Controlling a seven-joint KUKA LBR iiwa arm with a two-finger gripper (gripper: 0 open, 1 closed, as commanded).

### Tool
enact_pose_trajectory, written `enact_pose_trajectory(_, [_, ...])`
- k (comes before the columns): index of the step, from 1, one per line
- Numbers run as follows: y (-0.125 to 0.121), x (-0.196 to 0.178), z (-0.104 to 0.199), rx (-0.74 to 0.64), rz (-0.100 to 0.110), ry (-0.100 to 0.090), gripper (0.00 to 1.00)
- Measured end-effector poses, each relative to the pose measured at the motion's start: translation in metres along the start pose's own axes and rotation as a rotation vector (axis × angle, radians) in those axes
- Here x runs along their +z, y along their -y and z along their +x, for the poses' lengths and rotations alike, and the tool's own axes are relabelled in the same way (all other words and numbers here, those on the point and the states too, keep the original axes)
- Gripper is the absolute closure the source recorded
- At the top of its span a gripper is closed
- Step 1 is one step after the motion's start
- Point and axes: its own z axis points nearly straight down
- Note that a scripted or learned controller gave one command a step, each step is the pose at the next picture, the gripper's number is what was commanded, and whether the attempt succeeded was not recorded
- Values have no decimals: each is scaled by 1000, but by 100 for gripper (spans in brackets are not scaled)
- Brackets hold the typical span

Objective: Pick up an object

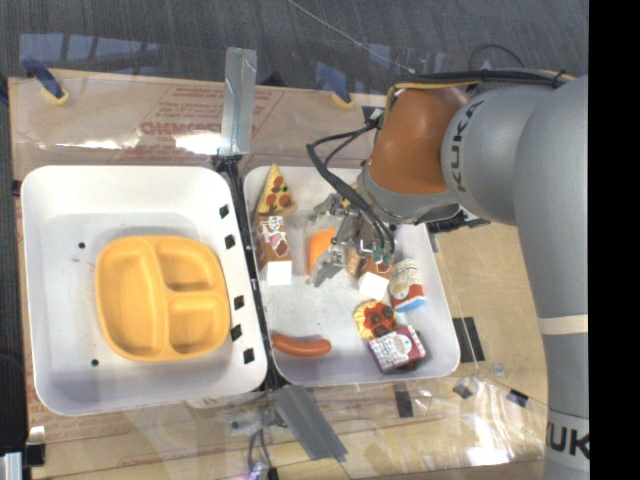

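My gripper [335,265] hangs low over the middle of the right bin [330,360], its metal fingers pointing down and left. An orange block [319,247] lies right beside the fingertips, touching or nearly so. A pizza slice toy [273,194] lies at the bin's far left, with a brown-and-white cake piece [273,236] and a small white cube [278,273] below it. A sausage [300,345] lies near the front. A small bottle [406,282], a white block [373,285], a strawberry piece [376,318] and a red packet [398,349] sit at the right.
The left bin [60,198] holds a yellow divided tray [160,296]. The grey arm with its orange band [415,143] covers the right bin's far right corner. Black cables run from the wrist over the bin's far edge.
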Motion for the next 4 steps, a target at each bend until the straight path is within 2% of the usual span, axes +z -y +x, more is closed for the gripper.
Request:
enact_pose_trajectory(1, [-29,19,-16,6,3,12,0])
enact_pose_trajectory(2, [38,22,24,176,0,4,0])
enact_pose_trajectory(3, [26,20,-46,137,-1,9,0])
enact_pose_trajectory(4, [33,22,-17,311,-1,3,0])
